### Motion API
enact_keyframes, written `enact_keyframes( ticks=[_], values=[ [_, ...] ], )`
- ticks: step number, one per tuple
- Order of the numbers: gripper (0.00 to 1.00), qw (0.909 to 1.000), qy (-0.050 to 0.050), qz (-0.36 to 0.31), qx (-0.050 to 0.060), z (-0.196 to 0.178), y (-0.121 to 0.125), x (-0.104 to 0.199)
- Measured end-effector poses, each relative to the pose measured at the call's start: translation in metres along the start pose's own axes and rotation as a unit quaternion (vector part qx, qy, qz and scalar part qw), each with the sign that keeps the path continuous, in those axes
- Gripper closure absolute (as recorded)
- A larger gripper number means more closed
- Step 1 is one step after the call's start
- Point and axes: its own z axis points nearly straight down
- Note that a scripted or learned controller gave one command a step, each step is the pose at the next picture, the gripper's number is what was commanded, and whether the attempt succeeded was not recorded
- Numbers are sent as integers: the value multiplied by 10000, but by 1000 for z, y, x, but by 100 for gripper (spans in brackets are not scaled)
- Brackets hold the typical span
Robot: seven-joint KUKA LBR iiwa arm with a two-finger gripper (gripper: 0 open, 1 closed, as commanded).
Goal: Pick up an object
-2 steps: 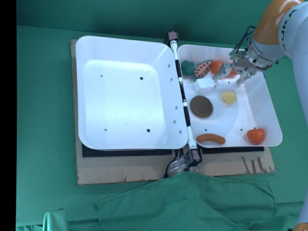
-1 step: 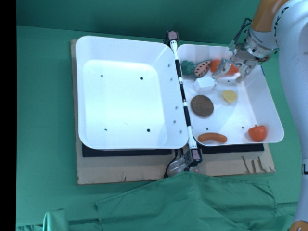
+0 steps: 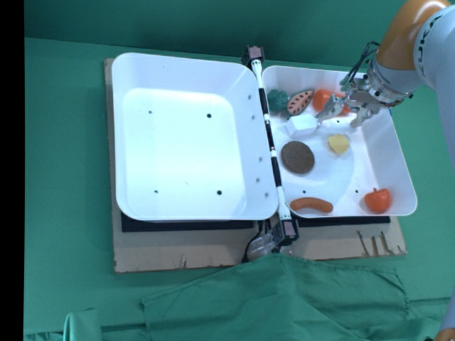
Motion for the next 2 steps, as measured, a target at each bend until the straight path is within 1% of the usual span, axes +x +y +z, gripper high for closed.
enact_keyframes(
  ticks=[1, 2],
  values=[
    [0, 10000, -5, -13, -24, 0, -13, -3],
    [0, 10000, 7, 47, -14, -62, -17, 2]
  ],
)
